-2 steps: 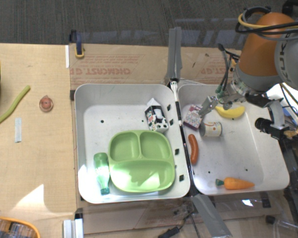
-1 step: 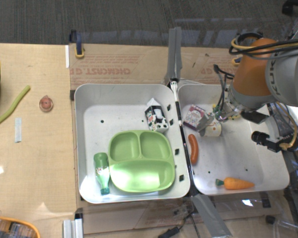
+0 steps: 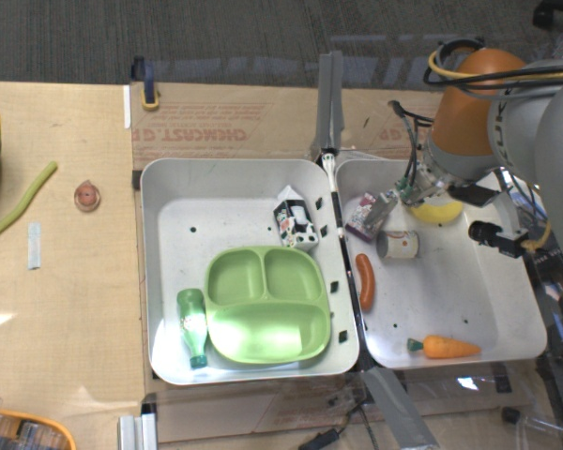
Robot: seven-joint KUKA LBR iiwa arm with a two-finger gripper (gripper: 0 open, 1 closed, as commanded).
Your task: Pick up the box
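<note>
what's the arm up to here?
The KUKA arm has reached into the right bin, its gripper low near the bin's back left, beside a small box, a yellow banana-like item and a white can. Nothing is visibly held. A hot dog and carrot lie nearer the front. The left bin holds a green divided plate, green bottle and cow-print carton.

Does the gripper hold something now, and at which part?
It cannot be told. The gripper is low in the right bin, beside the box.
</note>
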